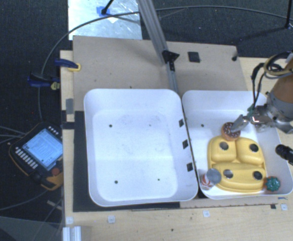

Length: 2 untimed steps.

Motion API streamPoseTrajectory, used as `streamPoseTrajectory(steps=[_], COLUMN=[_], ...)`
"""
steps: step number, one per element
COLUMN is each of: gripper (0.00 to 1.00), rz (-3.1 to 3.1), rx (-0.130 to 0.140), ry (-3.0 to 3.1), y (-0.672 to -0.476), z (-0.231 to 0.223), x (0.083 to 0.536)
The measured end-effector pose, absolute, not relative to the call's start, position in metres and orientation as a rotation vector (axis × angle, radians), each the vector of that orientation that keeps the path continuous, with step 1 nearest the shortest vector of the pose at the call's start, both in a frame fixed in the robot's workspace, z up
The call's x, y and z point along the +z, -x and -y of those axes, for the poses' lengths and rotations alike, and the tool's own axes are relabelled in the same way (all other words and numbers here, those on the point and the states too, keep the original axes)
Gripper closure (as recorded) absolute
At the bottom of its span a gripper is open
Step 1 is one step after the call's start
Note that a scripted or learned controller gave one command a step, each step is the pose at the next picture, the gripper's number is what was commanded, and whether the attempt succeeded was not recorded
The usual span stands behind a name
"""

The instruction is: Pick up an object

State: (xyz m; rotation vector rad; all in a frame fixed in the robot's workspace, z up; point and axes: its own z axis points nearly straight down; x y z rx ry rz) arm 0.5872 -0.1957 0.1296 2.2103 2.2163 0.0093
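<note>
Bench, brown board on dark floor, bearing two shallow white bins side by side. Left bin (101, 149): bare, well apart from the pincer. Right bin (201, 109): all the candidates lie here, hence the arm's reach from the right. Pincer (242, 121): low over the bin's middle; whether wide or narrow I cannot tell. Brown ring-shaped object (231, 130): just beside the tip, apparently its target. Yellow moulded tray (237, 163): just below. Grey ball (213, 175) and teal ball (272, 184): further off.

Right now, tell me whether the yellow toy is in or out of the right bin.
In. The yellow toy lies inside the right bin, within its white walls, near the front edge.
</note>
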Motion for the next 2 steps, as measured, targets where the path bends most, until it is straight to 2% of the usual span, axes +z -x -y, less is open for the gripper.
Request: streamPoseTrajectory(steps=[1, 2], gripper=[1.0, 1.0], rz=[-2.218, -2.221], rx=[0.01, 0.004], ry=[-2.212, -2.213], y=[-0.587, -0.588], z=[0.195, 0.202], x=[0.138, 0.184])
